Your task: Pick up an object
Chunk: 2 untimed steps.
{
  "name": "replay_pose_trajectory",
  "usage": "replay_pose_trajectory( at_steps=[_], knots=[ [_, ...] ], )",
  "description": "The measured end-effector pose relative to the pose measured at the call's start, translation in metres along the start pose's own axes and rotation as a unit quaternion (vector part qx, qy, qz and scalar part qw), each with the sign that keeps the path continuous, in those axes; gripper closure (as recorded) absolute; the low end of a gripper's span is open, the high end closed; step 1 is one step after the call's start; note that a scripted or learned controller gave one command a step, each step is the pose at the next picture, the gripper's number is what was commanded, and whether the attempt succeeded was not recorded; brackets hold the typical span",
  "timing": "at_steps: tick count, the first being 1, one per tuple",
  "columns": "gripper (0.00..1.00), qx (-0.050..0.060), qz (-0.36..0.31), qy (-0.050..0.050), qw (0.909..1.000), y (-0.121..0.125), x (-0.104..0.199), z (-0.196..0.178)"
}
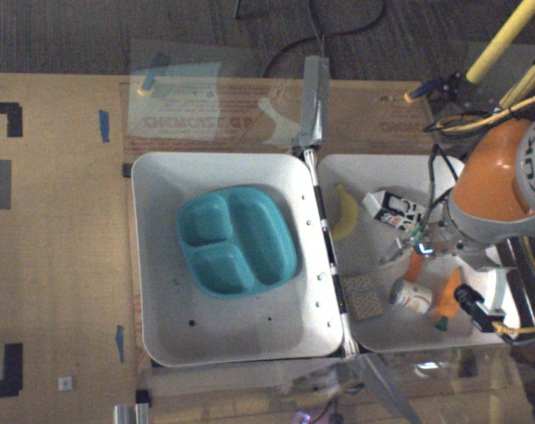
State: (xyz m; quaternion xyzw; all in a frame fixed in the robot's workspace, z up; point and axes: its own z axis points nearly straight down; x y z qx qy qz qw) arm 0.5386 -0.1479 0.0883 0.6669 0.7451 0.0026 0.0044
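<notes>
The small white cup lay on its side in the right bin, just beside the orange carrot. The gripper hung above them; whether it was open or closed, I cannot tell. You needed to descend centred on one object only.

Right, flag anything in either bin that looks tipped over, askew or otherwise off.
The small white cup in the right bin lies tipped on its side near the carrot. The teal divided plate sits slightly askew in the left bin. Nothing looks spilled or broken.
</notes>
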Motion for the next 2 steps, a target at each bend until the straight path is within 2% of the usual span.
replay_pose_trajectory(
  at_steps=[1,2],
  knots=[
    [1.00,-0.003,0.004,-0.003,1.0000,0.000,-0.005,-0.011],
    [1.00,0.004,0.041,0.001,0.9991,0.056,0.012,-0.110]
  ],
)
